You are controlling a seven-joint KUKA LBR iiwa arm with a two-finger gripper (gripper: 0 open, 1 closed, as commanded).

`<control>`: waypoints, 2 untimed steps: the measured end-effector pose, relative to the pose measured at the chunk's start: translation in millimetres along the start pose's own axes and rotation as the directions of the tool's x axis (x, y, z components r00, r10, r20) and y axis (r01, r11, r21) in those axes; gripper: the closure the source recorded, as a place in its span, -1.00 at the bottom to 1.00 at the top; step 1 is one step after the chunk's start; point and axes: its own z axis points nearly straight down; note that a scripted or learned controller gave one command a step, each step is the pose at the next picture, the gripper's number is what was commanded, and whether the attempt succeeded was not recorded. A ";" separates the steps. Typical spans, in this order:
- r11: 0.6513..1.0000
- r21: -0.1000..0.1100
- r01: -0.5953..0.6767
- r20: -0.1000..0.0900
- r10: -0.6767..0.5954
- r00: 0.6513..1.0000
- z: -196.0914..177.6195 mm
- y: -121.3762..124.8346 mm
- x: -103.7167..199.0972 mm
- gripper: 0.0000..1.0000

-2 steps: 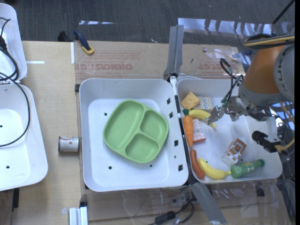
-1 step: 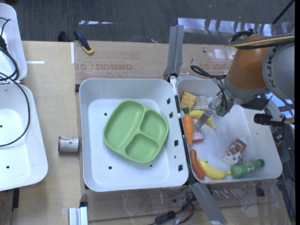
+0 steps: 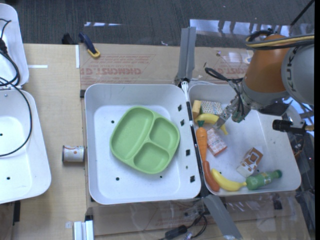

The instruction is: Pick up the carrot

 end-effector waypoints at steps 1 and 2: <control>0.963 0.005 -0.271 -0.003 0.271 0.963 -85.2 46.6 5.4 1.00; 0.963 0.005 -0.271 -0.003 0.271 0.963 -85.0 46.5 5.4 -1.00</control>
